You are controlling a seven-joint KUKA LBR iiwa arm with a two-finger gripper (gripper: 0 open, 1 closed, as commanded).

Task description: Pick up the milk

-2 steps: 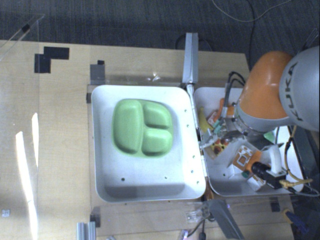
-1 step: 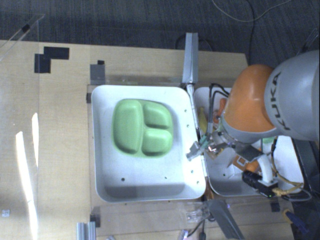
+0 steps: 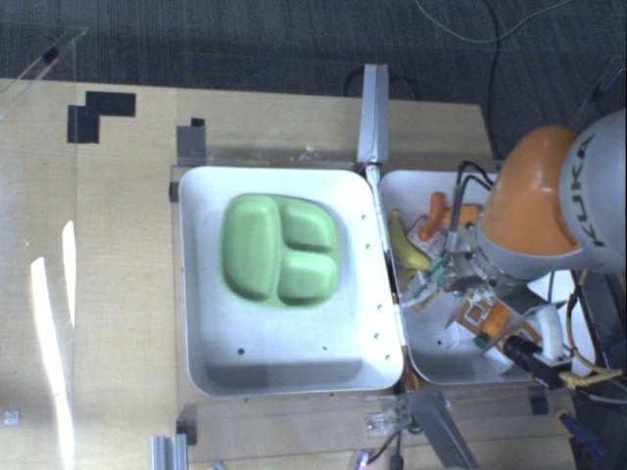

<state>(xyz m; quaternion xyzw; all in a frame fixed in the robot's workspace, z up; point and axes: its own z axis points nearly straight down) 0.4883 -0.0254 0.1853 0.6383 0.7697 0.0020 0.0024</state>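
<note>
Dark carpet lies beyond the far edge of the wooden table [image 3: 118, 292], and a thin cable [image 3: 490, 18] loops across it. Two shallow white bins sit side by side on the table, touching along a metal divider post [image 3: 373, 116]. The left bin [image 3: 294, 370] holds a green sectioned tray [image 3: 281, 251], lying flat near the bin's middle. The right bin [image 3: 441, 365] holds a cluster of small items: a yellow banana [image 3: 407, 248] along its left wall, an orange item [image 3: 437, 207] near its far edge, and an orange-and-white carton [image 3: 487, 316] toward its near right corner. Whether that carton is the milk cannot be determined. The arm [image 3: 549, 204], grey with an orange band, covers most of the right bin. The hand [image 3: 436, 280] hangs over the bin's left half, just beside the banana. The state of the hand cannot be determined.
</note>
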